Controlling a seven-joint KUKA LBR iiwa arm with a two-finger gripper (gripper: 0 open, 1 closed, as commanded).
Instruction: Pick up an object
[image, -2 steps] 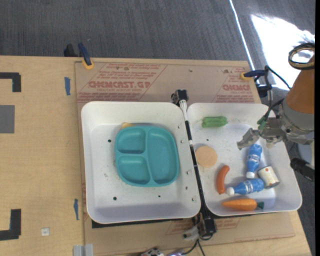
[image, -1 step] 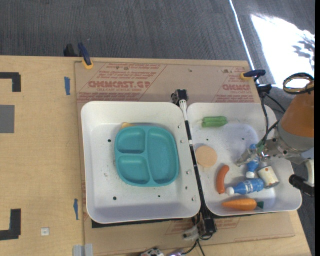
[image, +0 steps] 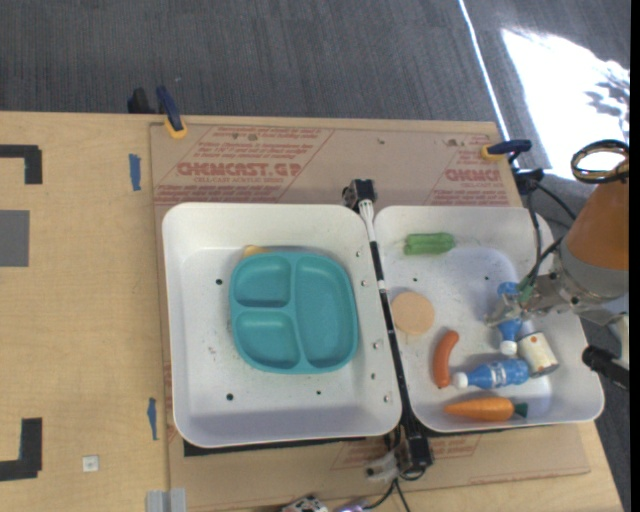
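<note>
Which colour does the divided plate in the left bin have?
The divided plate is teal, seen best in the camera view.

One fixed camera looks down aslant on both bins (image: 190, 330) from above.

Printed in red on the brown cardboard sheet (image: 300, 165) under the bins, well left of and beyond the gripper (image: 515, 305): "CHEMCAST", with smaller lines too blurred to read. Repeated nearer, just beyond the gripper, partly cut off.
</note>
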